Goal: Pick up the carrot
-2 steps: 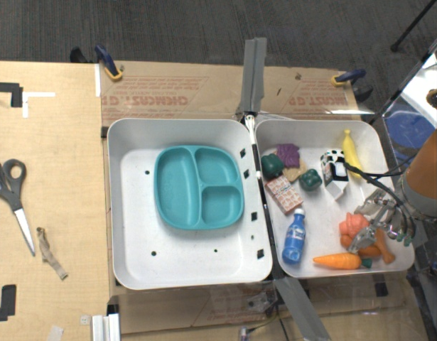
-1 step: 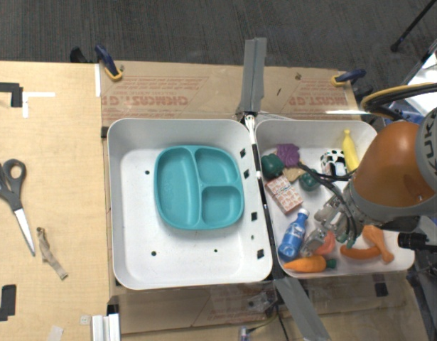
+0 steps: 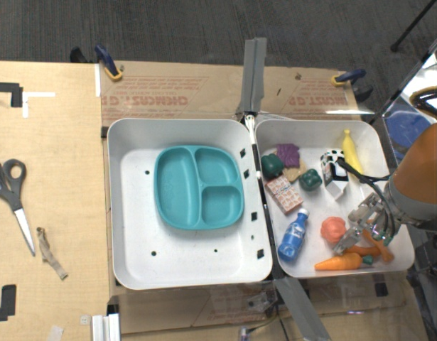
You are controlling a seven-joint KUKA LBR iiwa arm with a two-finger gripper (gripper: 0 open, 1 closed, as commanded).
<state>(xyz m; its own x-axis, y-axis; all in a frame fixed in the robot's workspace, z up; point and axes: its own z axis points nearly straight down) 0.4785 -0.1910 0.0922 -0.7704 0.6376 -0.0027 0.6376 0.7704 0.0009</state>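
Carrot (image 3: 340, 263), rigid, light and tapered, lies just below-left of the gripper (image 3: 357, 234), whose finger state cannot be told; grasp across its thicker middle.

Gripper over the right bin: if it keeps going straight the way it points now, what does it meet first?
Probably the carrot. The gripper points down and left over the right bin, with the carrot just beyond its tips. Depth is unclear from this slant.
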